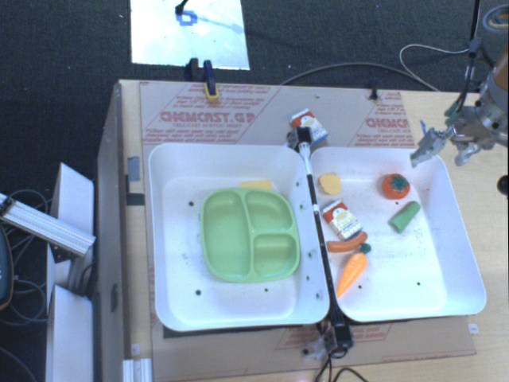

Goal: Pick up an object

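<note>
The left bin (175, 213) holds a green divided plate (249, 235). The right bin (445, 237) holds a carrot (351, 270), sausage (347, 244), small carton (341, 219), tomato (395, 185) and green piece (403, 216). The end effector (442, 146) hangs above the right bin's far right corner, fingers apart, gripping nothing.

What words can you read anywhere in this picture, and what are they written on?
"CHEMCAST G.P" in red, on the clear sheet under the bins, at its back left.
The same red print at the sheet's back right and along its front edge: too cut off or blurred to read.
Small carton in the right bin: red and white label, too small to read.
Small carton behind the bins: too small to read.
</note>
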Robot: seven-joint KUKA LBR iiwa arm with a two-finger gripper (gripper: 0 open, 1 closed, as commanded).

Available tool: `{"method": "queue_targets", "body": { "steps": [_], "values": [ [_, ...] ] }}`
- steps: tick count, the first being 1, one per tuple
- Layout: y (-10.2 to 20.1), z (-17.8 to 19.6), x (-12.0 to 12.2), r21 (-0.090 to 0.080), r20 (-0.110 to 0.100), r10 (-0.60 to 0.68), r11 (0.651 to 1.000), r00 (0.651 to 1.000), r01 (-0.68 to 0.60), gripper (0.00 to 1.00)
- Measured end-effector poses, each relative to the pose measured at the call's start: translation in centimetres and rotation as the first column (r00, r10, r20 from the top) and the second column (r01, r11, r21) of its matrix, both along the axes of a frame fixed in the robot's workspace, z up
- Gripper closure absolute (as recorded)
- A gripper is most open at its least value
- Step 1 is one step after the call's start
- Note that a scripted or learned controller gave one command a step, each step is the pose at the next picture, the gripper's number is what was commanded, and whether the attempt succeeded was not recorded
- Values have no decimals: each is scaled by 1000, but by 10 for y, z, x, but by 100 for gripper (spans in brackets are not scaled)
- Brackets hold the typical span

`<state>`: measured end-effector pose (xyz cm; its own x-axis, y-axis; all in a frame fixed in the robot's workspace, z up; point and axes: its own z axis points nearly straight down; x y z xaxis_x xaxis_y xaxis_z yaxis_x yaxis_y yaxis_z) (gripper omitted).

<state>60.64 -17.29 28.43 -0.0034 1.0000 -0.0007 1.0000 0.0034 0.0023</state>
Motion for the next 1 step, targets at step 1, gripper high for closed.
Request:
{"method": "queue_targets", "body": {
  "steps": [1],
  "values": [
    [-24, -117, 19, 0, -3, -2, 1000, 1000, 2, 0]
  ]
}}
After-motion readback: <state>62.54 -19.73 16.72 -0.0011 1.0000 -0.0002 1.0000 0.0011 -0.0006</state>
